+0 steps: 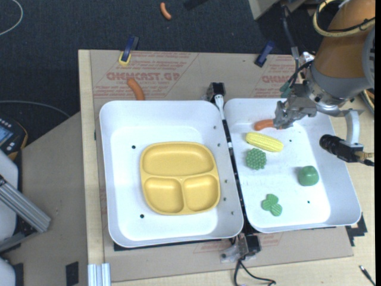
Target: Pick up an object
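- Claw (pixel 284 118) low over the right bin's (pixel 333 210) far edge, its tip at an orange carrot (pixel 262 124); whether it is open, closed or gripping, cannot tell.
- Relative to the carrot: yellow corn cob (pixel 265 142) just nearer the camera, green studded ball (pixel 256 158) beyond that, green cup-like piece (pixel 308 176) well right, broccoli (pixel 271 205) nearest the camera.
- Left bin (pixel 119 159): yellow divided plate (pixel 178 177).

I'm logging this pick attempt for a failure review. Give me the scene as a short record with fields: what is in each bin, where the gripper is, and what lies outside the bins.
left bin: yellow divided plate
right bin: orange carrot, yellow corn cob, round green knobbly toy, green block, small green broccoli
gripper: low over the right bin's far side, at the carrot's right end
grasp: not visible
outside the bins: one orange sausage on the board, another on the dark floor
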Action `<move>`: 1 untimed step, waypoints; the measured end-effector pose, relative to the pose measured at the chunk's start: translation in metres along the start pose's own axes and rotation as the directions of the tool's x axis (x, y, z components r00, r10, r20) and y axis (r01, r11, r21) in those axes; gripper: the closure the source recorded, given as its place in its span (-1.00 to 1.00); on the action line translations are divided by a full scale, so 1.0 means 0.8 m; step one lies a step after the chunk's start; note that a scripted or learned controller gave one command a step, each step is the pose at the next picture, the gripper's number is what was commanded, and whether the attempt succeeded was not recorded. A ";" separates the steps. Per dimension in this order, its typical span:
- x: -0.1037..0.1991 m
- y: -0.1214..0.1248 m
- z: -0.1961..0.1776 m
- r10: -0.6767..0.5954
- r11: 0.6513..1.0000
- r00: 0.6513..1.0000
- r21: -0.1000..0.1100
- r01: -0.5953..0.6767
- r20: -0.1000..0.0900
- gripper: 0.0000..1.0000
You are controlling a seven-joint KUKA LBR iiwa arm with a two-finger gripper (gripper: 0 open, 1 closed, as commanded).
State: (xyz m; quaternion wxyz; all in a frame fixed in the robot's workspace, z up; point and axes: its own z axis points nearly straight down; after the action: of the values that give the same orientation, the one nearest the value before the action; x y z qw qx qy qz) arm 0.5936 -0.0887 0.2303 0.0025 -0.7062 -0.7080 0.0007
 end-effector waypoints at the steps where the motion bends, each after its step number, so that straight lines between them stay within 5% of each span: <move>1: 0.002 -0.010 0.019 0.003 1.000 1.000 -0.001 -0.003 0.002 1.00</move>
State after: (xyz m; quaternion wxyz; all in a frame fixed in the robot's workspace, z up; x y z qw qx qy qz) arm 0.5859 -0.0875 0.2148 0.0017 -0.7074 -0.7068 0.0011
